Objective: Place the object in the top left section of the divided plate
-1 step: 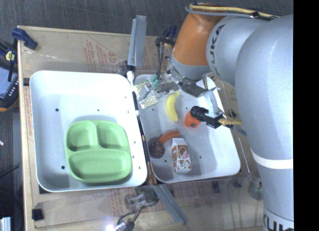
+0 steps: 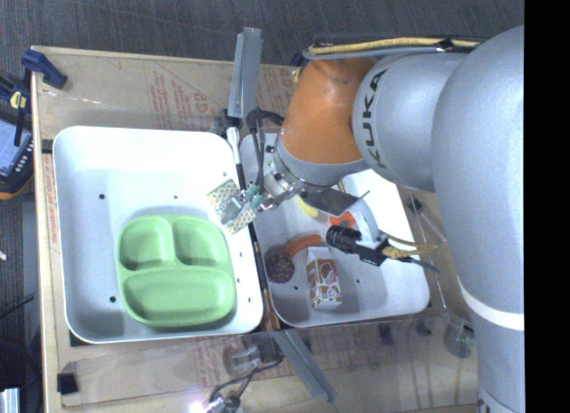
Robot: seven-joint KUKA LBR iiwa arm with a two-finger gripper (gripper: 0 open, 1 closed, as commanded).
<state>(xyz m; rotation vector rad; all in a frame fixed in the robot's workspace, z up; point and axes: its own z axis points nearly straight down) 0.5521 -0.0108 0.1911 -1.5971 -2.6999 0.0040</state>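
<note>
We see the grey arm (image 2: pixel 445 109) with its orange band (image 2: pixel 325 117) reaching in from the right, above the wall between the two white bins. The hand (image 2: pixel 245 199) hangs over the upper right corner of the left bin (image 2: pixel 80 189), just above the divided plate (image 2: pixel 176 271). Between its fingers there is a small flat packet (image 2: pixel 228 204) with a green and white pattern, so the hand is closed on this packet; the packet seems to be lifted off the bin floor, but from this slanted view we cannot be sure.

The divided plate is light green and lies on the floor of the left bin, in its lower middle part. It has two small sections on the upper side and one long section below. The packet is just beside the upper right corner of the plate, not inside any section.

In the right bin (image 2: pixel 410 300) we see a small carton (image 2: pixel 324 282) with a red and white print, a dark round object (image 2: pixel 280 267) and a reddish-brown piece (image 2: pixel 301 244) touching it. The surface (image 2: pixel 134 82) under the bins is light wood.
</note>
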